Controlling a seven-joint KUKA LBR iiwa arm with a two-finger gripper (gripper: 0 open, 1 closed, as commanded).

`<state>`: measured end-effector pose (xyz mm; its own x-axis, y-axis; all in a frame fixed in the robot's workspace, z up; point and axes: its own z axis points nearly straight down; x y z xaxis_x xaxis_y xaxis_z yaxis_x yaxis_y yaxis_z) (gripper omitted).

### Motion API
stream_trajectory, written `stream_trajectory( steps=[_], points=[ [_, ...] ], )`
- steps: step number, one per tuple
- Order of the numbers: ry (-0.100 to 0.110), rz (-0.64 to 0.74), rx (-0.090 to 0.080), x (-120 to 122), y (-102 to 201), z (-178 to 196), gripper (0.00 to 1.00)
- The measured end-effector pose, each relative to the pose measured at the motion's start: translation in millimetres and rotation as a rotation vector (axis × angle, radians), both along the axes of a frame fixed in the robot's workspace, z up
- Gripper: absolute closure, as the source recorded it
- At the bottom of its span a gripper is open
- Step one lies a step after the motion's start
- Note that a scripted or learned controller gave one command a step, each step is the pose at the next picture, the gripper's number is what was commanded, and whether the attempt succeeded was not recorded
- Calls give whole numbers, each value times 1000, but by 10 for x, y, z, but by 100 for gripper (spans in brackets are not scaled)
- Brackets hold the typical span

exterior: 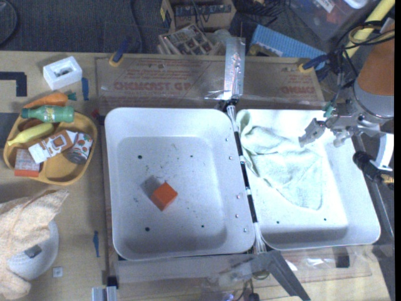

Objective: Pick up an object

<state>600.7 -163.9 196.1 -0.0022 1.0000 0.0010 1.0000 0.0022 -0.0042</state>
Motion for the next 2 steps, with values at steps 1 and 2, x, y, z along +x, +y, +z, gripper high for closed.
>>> stream_trajectory(
  steps=[1, 2],
  points=[
    [-5, 1, -2, 469, 448, -291, 0],
    [-6, -97, -4, 519, -195, -56, 0]
  ],
)
